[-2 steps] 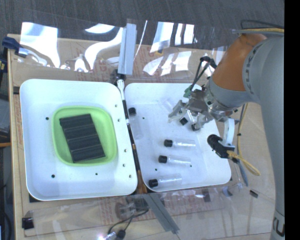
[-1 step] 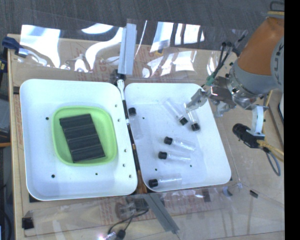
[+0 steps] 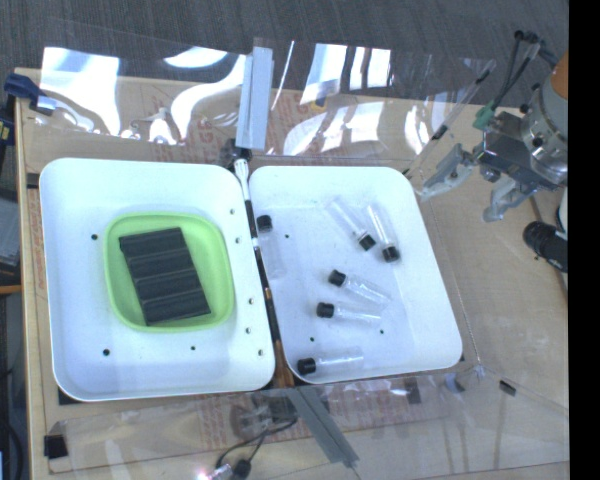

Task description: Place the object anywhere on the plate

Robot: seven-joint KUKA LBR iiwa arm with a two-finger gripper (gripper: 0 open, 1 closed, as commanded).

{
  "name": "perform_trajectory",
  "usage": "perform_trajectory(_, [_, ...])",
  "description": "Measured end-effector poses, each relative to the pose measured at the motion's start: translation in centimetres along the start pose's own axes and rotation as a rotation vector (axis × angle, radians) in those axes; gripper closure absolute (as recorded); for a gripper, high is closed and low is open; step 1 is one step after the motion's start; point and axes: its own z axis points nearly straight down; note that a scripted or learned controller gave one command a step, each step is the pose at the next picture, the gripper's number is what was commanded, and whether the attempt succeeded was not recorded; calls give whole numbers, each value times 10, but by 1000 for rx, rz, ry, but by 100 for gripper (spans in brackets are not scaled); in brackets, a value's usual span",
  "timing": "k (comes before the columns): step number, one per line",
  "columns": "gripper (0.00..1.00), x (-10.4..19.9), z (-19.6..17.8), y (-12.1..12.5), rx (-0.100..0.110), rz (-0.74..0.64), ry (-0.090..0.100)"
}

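On the left, a shallow white plastic bin holds one lime-green square plate, and lying flat on that plate is one dark grey ribbed rectangular block, tilted a little off the plate's edges. By how things lie now, the task's object looks already set on the plate.

The block looks stiff and fairly light, probably rubber or foam with a matt, grippy skin, nothing fragile about it. Should it need lifting, the best hold would be across its two long sides, near the middle, so it cannot swing.

Moving right, past the seam where the bins meet, the second white bin carries small clear plastic vials with black caps. Six black caps can be counted: one near the seam up top, two at upper right, two mid-bin, one at the lower left corner. These would be slippery, round and light, prone to rolling.

Far right, over the bare bench, the grey two-finger pincer hangs well apart from both bins, its fingers spread wide with nothing between them.
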Motion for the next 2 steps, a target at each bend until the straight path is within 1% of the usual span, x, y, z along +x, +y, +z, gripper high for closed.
perform_trajectory(1, [0, -15, -41, -26, 0, 140, 0])
perform_trajectory(2, [0, -21, -40, -38, 7, 278, -2])
